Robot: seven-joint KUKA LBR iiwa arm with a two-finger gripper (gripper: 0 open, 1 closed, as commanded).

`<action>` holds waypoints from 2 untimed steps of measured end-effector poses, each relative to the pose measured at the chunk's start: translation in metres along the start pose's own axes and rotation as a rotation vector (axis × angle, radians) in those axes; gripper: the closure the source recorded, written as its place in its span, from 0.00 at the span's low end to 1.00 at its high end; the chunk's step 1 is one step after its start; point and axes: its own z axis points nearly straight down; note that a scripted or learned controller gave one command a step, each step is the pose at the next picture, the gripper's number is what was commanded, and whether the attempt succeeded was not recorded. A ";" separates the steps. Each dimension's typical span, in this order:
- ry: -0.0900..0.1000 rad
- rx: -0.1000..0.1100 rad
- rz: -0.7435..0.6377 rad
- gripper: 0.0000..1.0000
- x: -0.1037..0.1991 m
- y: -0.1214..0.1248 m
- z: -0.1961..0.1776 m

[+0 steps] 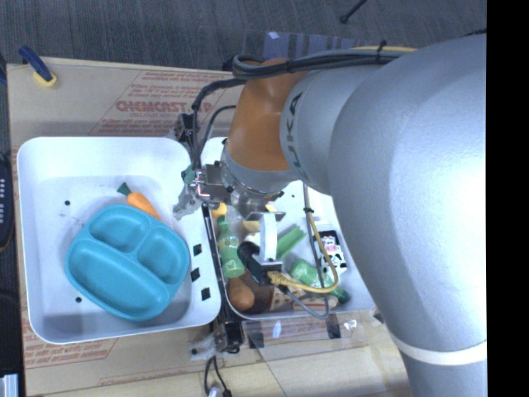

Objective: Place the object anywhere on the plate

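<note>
A blue plate [128,259] with three compartments lies in the left bin [50,168], with nothing on it. An orange carrot [140,202] with a green top rests against the plate's far rim. My gripper [231,222] is down in the right bin [281,325], near the bin's left wall, among a pile of toy foods. Close around it lie a green piece [230,255], a green stick [289,240] and a brown piece [241,294]. The wrist hides what lies directly under the gripper.
The grey arm with its orange band [260,126] covers most of the right bin. More green pieces [310,273] and a small white card [331,245] lie at that bin's right side. Brown cardboard [124,98] lies under both bins.
</note>
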 end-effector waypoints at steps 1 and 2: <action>0.000 0.000 0.000 0.00 0.000 0.000 0.000; 0.000 0.000 0.000 0.00 0.000 0.000 0.000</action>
